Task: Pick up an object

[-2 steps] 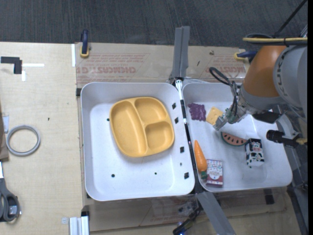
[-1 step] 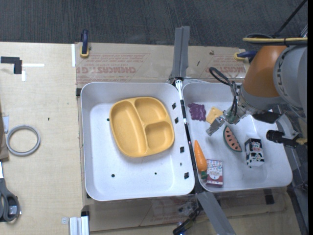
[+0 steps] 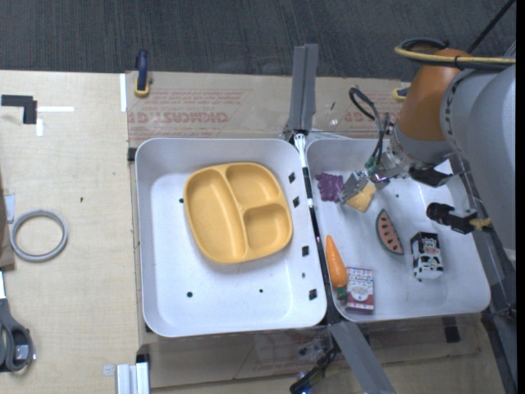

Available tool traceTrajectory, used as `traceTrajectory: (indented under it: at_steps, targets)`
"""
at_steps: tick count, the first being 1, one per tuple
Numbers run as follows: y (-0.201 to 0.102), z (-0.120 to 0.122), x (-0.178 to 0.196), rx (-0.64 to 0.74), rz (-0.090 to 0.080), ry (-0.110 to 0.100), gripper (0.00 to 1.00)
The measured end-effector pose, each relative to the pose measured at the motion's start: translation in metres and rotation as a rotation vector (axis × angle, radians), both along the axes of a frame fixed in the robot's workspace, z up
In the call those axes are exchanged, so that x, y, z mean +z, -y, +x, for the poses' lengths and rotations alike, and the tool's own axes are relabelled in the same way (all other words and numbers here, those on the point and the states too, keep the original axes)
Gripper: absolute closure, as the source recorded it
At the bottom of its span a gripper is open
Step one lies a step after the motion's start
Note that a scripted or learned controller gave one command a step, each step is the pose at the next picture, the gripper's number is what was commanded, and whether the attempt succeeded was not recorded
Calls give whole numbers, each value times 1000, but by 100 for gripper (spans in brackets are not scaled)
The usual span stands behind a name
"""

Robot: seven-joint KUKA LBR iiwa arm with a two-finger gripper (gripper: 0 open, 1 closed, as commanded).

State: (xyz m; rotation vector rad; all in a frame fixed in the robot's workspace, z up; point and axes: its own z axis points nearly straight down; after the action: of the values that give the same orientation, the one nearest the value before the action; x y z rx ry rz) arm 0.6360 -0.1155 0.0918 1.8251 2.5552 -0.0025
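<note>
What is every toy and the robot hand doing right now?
Plate: upright, alone in left bin.
Grapes: lying in right bin.
Cheese: lying right under gripper.
Watermelon: flat.
Carrot: lying along the bin's left wall.
Box: flat.
Cow: lying alone.

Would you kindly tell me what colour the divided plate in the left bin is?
The divided plate is yellow-orange, seen clearly in the camera view.

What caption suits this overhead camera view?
Robot claw low over a yellow wedge in the right bin.
</note>
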Motion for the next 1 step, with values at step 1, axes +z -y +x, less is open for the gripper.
traceTrajectory:
  at_steps: [1]
  targets:
    - [-1, 1, 11, 4, -3, 3, 100]
